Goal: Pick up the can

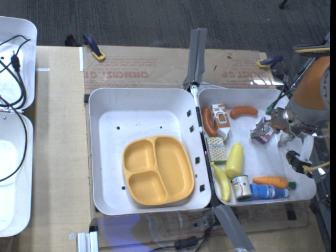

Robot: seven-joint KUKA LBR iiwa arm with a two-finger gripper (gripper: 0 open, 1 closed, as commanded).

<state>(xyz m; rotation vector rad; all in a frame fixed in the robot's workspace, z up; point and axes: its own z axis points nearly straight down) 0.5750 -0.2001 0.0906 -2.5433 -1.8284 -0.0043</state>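
The can (241, 187) lies in the right bin (273, 96), between banana (222, 182) and bottle (269, 192). The gripper (273, 129) hovers far behind it; its opening I cannot tell.

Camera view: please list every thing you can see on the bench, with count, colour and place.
bins: 2, white, side by side
divided plate: 1, yellow, left bin
can: 1, white and red, right bin, front
bottle: 1, blue, beside the can
carrot: 1, orange, behind the bottle
banana: 1, yellow, left of the can
mustard bottle: 1, yellow, right bin, middle
sausages: 2, red-orange, right bin, back
clamps: 2, blue, back edge
arm: 1, grey and orange, right
tool: 1, grey, over right bin
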